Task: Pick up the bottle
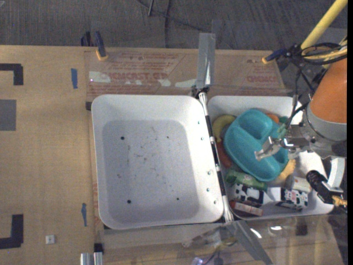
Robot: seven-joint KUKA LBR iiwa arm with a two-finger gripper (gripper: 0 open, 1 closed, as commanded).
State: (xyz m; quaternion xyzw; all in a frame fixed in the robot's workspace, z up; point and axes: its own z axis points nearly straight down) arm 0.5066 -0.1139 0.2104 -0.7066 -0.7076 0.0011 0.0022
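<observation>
The gripper (268, 149) hung over the teal dish (255, 142) in the crowded right bin (220, 105); its state could not be told. No bottle could be identified. The left bin (105, 106) offered room. Cardboard (138, 73) print was unreadable.

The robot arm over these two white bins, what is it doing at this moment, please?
The grey arm with the orange band reaches in from the right over the right bin, which is crowded with things. Its gripper sits just above a teal dish lying on top of the pile, with yellow, green and black-and-white items around it. Nothing shows between the fingers, so no bottle is picked up yet. I cannot tell which item is the bottle. The left bin is beside it, away from the arm.
</observation>
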